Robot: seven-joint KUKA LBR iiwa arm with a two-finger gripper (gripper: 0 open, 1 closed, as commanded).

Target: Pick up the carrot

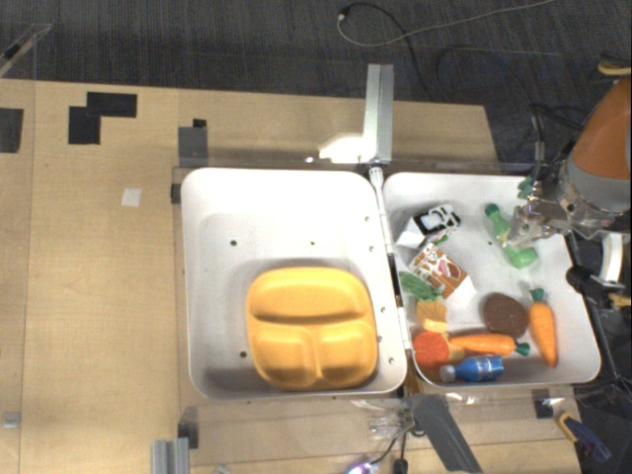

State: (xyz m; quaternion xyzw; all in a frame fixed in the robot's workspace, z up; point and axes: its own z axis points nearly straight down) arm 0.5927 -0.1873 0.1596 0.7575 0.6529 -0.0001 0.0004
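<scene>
- A KUKA arm's gripper (523,223) hangs over the far right part of the right bin (464,188), above a green bottle (510,235); whether it is open or closed cannot be told from this angle.
- The carrot (543,332) lies well apart from the gripper, toward the near right corner of the same bin, its green top pointing to the far edge, just right of a brown disc (505,314).
- A second orange piece (484,345) lies crosswise along the near edge; the descent should probably centre on the upright carrot, jaws set across its narrow width, clear of the bin's right wall.
- The left bin (227,205) carries a yellow tray (311,326).
</scene>
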